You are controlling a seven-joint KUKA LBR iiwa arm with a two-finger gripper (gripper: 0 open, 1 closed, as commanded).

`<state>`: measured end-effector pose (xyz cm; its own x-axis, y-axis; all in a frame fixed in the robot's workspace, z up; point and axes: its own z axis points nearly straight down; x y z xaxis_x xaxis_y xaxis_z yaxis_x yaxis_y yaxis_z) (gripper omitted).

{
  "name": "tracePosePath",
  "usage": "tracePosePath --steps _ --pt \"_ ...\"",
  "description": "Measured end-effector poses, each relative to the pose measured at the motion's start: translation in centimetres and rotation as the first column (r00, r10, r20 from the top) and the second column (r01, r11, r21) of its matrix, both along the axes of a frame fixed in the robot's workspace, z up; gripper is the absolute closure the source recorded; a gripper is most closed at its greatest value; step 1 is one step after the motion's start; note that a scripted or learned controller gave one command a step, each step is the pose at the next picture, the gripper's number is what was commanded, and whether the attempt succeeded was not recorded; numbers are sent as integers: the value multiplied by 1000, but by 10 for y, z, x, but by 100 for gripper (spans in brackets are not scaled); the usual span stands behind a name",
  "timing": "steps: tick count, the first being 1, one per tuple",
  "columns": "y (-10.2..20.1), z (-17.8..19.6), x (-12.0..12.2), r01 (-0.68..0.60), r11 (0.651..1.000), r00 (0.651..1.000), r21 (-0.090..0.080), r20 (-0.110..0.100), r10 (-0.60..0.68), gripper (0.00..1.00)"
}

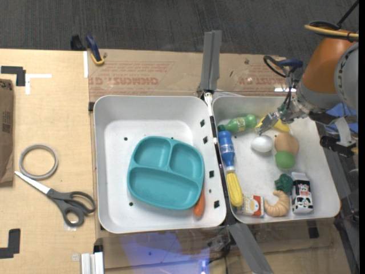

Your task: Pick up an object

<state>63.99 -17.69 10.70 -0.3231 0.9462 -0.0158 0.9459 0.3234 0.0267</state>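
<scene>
Metal two-finger gripper (pixel 267 124) low over the far part of the right-hand shallow white plastic bin (pixel 323 170), tips just above a smooth white toy egg (pixel 262 144), nothing visibly between them; whether spread or pinched together, impossible to tell. Just left of the tips, a green plastic bottle (pixel 240 123) lying on its side; just right, a yellow plastic piece (pixel 280 125), then a tan rounded ball (pixel 286 144) above a green ball (pixel 284 160). Nearer the front, a blue bottle (pixel 226 148), a yellow corn cob (pixel 234 188), a tan croissant (pixel 278 204). Left-hand bin (pixel 108 170) holding a teal divided plate (pixel 165 173). Likely risk: crowded, rounded targets, so a closing grip could squeeze the egg sideways or catch two pieces at once.
</scene>
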Motion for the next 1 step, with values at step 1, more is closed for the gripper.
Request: tracePosePath --steps 1 --pt "-6 -8 -57 141 990 990 4 -15 -141 0"
